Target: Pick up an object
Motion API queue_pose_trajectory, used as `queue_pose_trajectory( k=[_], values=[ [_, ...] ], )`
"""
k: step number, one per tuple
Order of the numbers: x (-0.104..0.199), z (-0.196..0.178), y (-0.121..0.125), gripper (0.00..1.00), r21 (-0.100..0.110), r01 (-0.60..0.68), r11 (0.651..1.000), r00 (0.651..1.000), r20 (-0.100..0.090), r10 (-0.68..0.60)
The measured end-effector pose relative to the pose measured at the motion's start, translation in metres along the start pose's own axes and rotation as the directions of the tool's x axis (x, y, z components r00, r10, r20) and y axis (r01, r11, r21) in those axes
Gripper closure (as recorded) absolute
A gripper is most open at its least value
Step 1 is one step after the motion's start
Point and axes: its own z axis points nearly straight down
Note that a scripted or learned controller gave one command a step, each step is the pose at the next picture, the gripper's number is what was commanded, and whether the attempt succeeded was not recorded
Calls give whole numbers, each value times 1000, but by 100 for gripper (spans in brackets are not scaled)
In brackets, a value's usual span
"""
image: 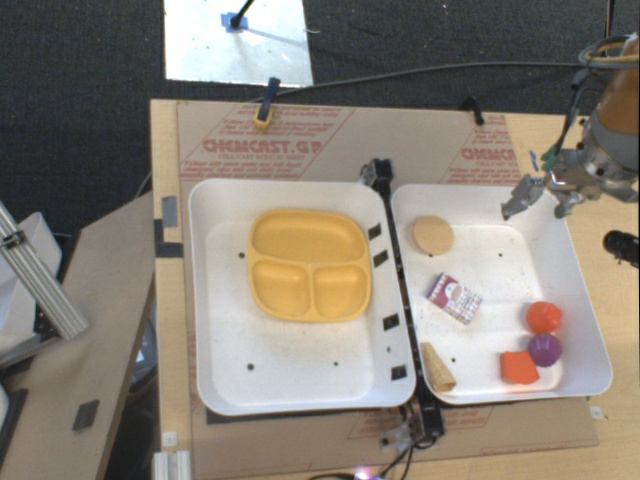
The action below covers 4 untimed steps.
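The right bin (580, 298) holds a round tan cookie (433, 235), a small red-and-white packet (454, 298), an orange ball (543, 316), a purple ball (545, 349), an orange block (518, 367) and a tan cone (437, 366) by its front left wall. My gripper (541, 197) hangs above the far right corner of that bin, its two fingers spread apart with nothing between them. It stands well right of the cookie and far from the balls.
The left bin (215, 298) carries a yellow divided plate (307, 265). A black divider (393, 278) runs between the bins. A cable crosses behind, and a yellow clamp (264, 115) sits on the cardboard at the back.
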Motion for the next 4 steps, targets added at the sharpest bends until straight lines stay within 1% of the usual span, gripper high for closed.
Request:
queue_pose_trajectory(
  k=[1, 3, 4],
  values=[
    [1, -8, 2, 0, -12, 3, 1000, 1000, 2, -3],
    [-8, 80, 15, 0, -11, 2, 1000, 1000, 3, -2],
    [-8, 132, 16, 0, -10, 3, 1000, 1000, 2, -3]
  ],
)
